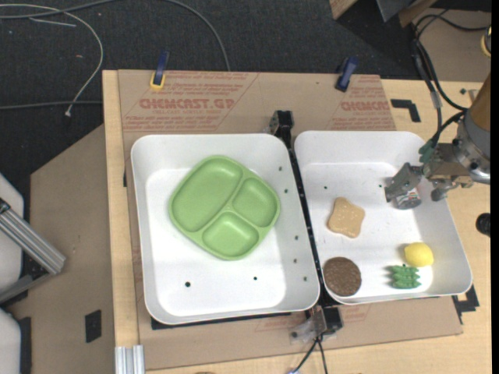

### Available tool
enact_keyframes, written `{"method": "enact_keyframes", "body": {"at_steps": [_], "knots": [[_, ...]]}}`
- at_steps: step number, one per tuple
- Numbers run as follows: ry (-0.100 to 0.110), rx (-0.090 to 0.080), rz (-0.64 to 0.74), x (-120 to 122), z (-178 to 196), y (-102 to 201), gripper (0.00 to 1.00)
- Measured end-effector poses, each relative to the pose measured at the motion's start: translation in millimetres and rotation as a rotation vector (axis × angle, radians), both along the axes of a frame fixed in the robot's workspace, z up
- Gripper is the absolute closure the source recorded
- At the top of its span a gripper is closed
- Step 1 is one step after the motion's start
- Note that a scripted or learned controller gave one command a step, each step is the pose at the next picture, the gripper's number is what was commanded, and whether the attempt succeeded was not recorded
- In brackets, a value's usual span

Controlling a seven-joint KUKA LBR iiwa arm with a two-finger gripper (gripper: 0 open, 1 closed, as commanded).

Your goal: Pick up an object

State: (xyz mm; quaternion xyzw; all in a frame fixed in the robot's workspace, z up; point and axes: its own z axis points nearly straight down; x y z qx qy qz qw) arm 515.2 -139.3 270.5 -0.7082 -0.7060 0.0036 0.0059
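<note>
The right bin (pixel 374 150) holds several small objects. A tan bread-shaped piece (pixel 345 217) lies near its middle, and a brown round disc (pixel 341 276) sits at the front left corner. A yellow ball-like object (pixel 419 254) and a small green leafy toy (pixel 405 277) lie at the front right. My gripper (pixel 413 187) hangs over the right side of this bin, to the right of and slightly behind the tan piece and apart from it. I see no object held in it.
The left bin (pixel 156 271) holds a light green divided plate (pixel 224 206), turned at an angle. A black divider (pixel 300 209) runs between the bins. Clamps (pixel 160 68) hold the cardboard base at the back edge.
</note>
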Motion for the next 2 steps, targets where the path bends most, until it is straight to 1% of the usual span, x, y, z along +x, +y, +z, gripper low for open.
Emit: {"method": "enact_keyframes", "body": {"at_steps": [1, 2], "knots": [[-0.012, -0.002, 0.003, 2.1, 5.9, 0.3, 0.0], [-0.007, -0.001, 0.003, 4.3, -36.6, 0.2, 0.0]]}}
